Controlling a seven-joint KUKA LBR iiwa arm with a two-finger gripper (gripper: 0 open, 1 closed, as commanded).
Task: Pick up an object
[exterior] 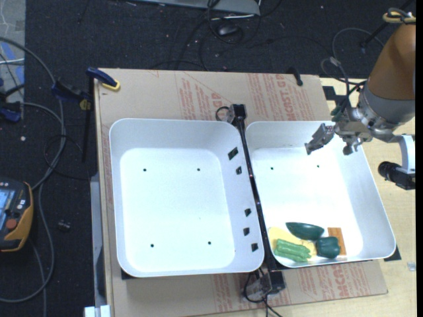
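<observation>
The arm (396,65) is reaching in from the right, and its gripper (336,137) is hanging over the far right corner of the right bin (357,177). The jaws are standing apart, one tip pointing toward the bin's far wall on the left and the other sitting nearer the right rim, with nothing lying between them.

The objects are clustering at the opposite end of that same bin, in its near corner, well apart from the jaws. A dark green bowl-shaped piece (305,230) is lying furthest back in the group. Just in front of it a light green ridged piece (291,250) is resting on a yellow flat piece (280,234), close to the near rim. A dark teal chunk (328,247) is sitting just to the right of them, touching or nearly touching an orange block (337,234) behind it.

The left bin (132,197) is sitting beside the right one on the brown table (198,91), the two meeting along a dark divider strip (250,183).
</observation>
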